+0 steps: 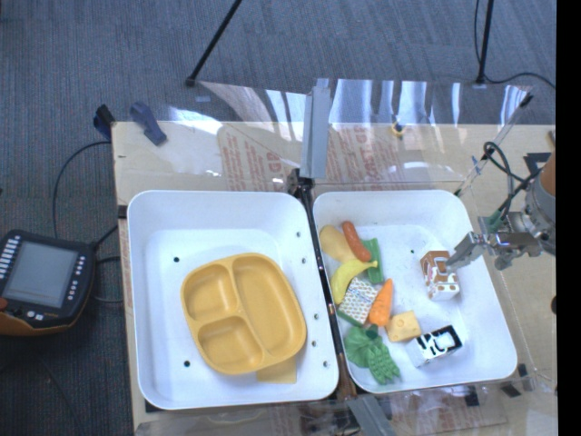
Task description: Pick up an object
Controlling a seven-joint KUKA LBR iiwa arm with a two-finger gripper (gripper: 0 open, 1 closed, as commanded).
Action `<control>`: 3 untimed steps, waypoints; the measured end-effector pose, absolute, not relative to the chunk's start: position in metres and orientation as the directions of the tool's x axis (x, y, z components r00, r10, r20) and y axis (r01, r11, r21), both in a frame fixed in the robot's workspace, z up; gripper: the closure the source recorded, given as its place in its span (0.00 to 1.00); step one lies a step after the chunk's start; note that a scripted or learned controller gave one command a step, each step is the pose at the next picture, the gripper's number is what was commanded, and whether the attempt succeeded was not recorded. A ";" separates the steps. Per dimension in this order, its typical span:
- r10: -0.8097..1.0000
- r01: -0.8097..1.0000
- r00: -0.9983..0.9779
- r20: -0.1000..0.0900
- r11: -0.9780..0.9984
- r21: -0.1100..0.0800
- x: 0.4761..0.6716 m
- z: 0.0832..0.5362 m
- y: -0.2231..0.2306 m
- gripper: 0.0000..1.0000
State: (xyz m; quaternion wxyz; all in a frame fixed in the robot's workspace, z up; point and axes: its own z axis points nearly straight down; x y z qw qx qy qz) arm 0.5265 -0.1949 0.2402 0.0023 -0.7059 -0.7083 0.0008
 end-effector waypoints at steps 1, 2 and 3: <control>1.000 1.000 -0.022 -0.001 0.022 0.006 0.590 0.115 -0.158 0.00; 0.985 0.985 -0.171 -0.001 0.171 0.000 0.611 0.088 -0.084 0.00; 0.986 0.986 -0.169 0.001 0.169 -0.003 0.610 0.097 -0.084 1.00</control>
